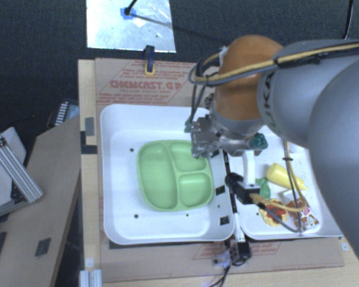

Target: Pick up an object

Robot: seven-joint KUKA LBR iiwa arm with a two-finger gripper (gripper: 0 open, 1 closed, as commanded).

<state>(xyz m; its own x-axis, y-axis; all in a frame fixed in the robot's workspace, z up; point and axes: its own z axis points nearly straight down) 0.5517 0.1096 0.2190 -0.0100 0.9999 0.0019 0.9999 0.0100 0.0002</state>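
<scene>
From my feed the arm (305,100) comes in from the right & hides most of the right bin (320,231), so I only get that bin's lower part. Two white bins side by side on a cardboard sheet (145,84) w/ red print; a shiny foil square (130,15) sits on the dark floor beyond, an aluminium rail (9,160) at far left. The left bin (116,121) holds 1 green divided plate (173,175), 3 compartments, lying flat about mid-bin. The gripper (202,143) sits at the plate's upper right rim, approx over the seam btw the bins; can't tell if it's apart or together, wrist housing & cables block it. Right bin, what I can count: 1 yellow object (279,174) near the middle, 1 small green piece (264,189) just left of it & lower, 1 teal piece (259,140) half under the wrist, 1 red/orange patterned item (287,213) toward the near edge. All of those lie right of the gripper; the teal one is closest to it, the rest well apart. Nothing seen btw the fingers.
</scene>
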